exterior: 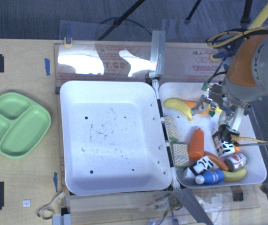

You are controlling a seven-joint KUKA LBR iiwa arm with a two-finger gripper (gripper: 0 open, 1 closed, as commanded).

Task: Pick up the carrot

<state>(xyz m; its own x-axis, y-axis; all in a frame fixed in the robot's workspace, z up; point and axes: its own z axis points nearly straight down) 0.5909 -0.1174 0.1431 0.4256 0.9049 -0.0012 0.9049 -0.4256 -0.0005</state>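
An orange tapered piece that looks like the carrot [188, 104] lies in the right bin [260, 172], at its far side just behind a yellow banana [178, 108]. Most of it is hidden by the banana and by the gripper. My gripper [204, 106] hangs low over the bin's far part, right beside the carrot's right end, with the grey and orange arm [246, 74] rising behind it to the right. I see nothing clearly lifted in the gripper.
The right bin also holds an orange bottle [196, 144], a blue bottle [210, 177], a second banana [234, 174], a red-orange sausage-shaped item [217, 161] and several small packets. The left bin [73, 102] is beside it. A green divided plate [14, 124] sits far left.
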